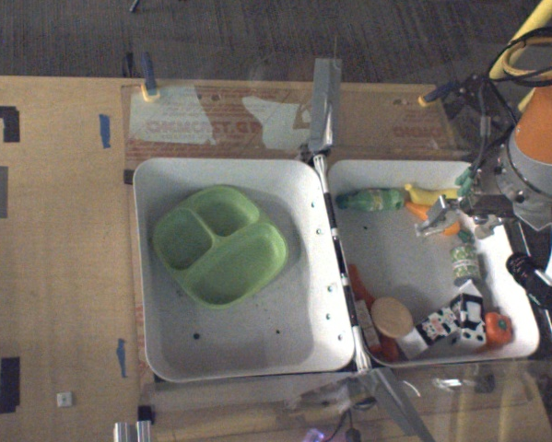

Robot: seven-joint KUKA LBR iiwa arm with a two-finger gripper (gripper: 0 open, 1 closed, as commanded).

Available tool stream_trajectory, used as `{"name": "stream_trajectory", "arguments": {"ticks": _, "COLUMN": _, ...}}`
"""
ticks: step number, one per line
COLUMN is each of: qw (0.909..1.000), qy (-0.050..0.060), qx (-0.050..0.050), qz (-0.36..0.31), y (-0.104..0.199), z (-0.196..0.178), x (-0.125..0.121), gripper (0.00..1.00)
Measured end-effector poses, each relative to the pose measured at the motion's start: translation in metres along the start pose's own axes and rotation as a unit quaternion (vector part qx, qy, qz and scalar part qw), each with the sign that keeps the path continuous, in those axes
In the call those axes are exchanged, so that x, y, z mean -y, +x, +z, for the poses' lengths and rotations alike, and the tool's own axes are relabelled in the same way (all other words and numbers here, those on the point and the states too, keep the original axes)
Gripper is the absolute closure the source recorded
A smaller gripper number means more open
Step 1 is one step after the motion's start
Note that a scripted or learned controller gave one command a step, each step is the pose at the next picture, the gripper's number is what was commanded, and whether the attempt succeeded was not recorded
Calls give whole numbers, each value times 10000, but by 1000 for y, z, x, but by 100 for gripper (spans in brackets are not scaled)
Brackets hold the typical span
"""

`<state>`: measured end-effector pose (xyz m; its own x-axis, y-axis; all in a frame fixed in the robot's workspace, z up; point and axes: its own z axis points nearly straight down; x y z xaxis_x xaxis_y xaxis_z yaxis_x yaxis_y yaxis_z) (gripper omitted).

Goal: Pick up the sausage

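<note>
The sausage (358, 288) is a thin reddish piece lying along the left wall of the right bin (395, 256), partly tucked under a tan round cylinder (393, 319). My gripper (439, 219) hangs over the upper part of the right bin, well up and to the right of the sausage. It sits right beside a small orange item (417, 211) and a yellow banana (430, 194). The arm's orange band (543, 127) is at the right edge.
A green bottle (371, 199) lies at the right bin's top left. A small greenish can (464, 265), a black-and-white cow toy (451, 322) and a red-orange tomato (498, 330) crowd its lower right. The left bin (165, 339) holds a green divided plate (220, 245).
</note>
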<state>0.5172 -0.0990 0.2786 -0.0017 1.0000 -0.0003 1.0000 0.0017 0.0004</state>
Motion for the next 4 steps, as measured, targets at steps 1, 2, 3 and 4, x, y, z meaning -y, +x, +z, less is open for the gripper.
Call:
{"name": "stream_trajectory", "arguments": {"ticks": 1, "qw": 10000, "qy": 18, "qx": -5, "qz": -78, "y": 97, "z": 95, "x": -49, "gripper": 0}}
{"name": "stream_trajectory", "arguments": {"ticks": 2, "qw": 9999, "qy": 14, "qx": -4, "qz": 134, "y": 54, "z": 95, "x": 24, "gripper": 0}}
{"name": "stream_trajectory", "arguments": {"ticks": 3, "qw": 9979, "qy": -30, "qx": 8, "qz": -654, "y": -15, "z": 191, "x": 17, "gripper": 0}}
{"name": "stream_trajectory", "arguments": {"ticks": 4, "qw": 9959, "qy": -28, "qx": -6, "qz": 906, "y": -32, "z": 192, "x": 12, "gripper": 0}}
